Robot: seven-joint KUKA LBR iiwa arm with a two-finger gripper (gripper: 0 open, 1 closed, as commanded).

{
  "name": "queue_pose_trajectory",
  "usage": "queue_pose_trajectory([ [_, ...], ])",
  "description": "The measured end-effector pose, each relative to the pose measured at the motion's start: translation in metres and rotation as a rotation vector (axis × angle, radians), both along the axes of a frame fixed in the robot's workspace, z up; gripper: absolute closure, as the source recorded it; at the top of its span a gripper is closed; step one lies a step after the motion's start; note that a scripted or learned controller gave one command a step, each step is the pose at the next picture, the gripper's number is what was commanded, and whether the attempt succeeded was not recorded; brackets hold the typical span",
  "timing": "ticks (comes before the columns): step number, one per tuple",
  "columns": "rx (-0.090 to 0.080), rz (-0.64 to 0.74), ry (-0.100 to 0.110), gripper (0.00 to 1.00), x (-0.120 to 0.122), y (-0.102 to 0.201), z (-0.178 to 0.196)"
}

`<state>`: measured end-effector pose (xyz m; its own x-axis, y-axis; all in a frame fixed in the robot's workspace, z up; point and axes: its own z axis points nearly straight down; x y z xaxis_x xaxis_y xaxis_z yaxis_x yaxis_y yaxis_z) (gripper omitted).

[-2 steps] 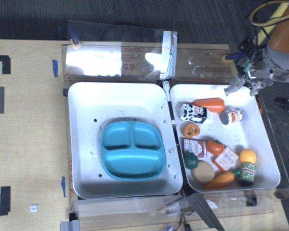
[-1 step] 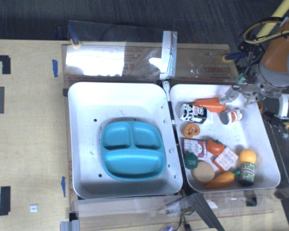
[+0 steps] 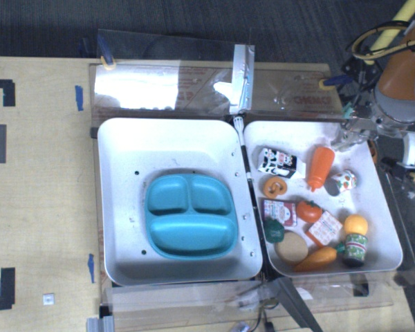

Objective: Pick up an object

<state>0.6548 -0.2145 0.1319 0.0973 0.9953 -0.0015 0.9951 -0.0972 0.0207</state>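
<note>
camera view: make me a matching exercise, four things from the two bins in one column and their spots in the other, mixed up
Things:
1. blue divided tray
2. orange carrot
3. black and white cow-print carton
4. yellow ball

Places:
A. right bin, upper left part, near the divider
B. left bin, middle
C. right bin, lower right part, just above a small dark jar
D. right bin, upper middle, standing tilted

Pairs: 1-B, 2-D, 3-A, 4-C

A robotics lab or test cell — a plywood bench (image 3: 34,185) marked with black tape carries two white bins (image 3: 124,144) bolted side by side. A grey arm (image 3: 400,81) trailing yellow cables (image 3: 373,40) reaches in, and the clutter is toy food (image 3: 320,166) — stock grasping props.
</note>
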Motion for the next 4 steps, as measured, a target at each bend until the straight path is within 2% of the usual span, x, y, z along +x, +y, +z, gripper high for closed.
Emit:
queue_pose_trajectory([
  [1, 0.000, 0.110, 0.016, 1.00, 0.014, 0.005, -0.047],
  [2, 0.025, 0.121, 0.029, 0.00, 0.016, 0.019, -0.046],
  [3, 0.012, -0.068, 0.021, 0.00, 0.015, 0.025, -0.047],
  [4, 0.004, -0.129, 0.018, 0.00, -0.049, 0.026, -0.046],
])
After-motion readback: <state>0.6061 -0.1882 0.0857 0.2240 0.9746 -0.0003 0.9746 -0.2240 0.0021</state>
